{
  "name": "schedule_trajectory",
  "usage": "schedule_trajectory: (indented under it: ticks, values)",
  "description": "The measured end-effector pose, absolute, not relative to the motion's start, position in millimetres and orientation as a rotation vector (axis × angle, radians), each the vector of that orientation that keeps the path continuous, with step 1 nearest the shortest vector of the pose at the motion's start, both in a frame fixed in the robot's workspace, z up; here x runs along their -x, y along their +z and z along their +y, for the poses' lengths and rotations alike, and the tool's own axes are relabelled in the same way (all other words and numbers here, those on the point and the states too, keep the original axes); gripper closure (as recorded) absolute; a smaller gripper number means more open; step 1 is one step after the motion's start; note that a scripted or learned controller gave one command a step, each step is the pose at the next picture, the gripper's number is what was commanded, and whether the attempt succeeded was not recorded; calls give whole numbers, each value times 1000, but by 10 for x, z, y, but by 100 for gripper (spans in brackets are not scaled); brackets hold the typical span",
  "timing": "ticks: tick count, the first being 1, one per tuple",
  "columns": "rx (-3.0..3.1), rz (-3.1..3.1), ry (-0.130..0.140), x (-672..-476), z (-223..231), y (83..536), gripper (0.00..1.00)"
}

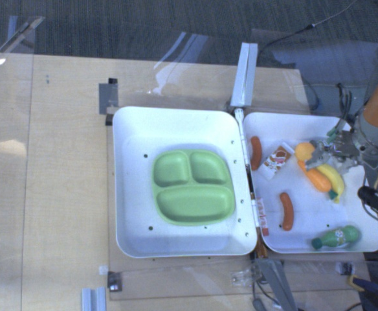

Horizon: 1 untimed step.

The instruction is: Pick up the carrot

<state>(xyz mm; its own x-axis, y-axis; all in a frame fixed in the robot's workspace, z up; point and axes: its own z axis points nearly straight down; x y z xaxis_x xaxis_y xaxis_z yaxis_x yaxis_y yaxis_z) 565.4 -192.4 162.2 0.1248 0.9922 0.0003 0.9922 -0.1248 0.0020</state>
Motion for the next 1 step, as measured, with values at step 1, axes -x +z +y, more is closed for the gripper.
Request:
schedule_trajectory:
  ticks: [1]
  values:
    - [-2256,2183,4,-5560,-1834,925,0]
